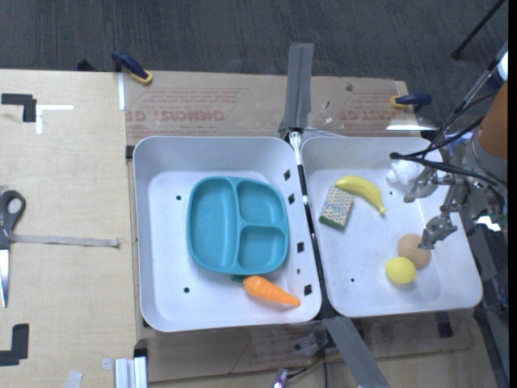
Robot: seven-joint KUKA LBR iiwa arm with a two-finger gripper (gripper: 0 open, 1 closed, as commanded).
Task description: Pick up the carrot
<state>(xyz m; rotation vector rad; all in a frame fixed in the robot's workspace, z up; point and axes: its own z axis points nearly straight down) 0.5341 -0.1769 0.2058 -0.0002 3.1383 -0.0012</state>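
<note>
The orange carrot lies in the left bin near its front wall, just in front of the blue divided plate and touching its rim. My gripper hangs over the right bin at its right side, far from the carrot. Its fingers stand open with nothing between them. The lower fingertip sits just above a tan egg-shaped object.
The right bin also holds a yellow banana, a small green-and-tan box, a yellow lemon and a white crumpled object. Scissors lie on the bench at far left.
</note>
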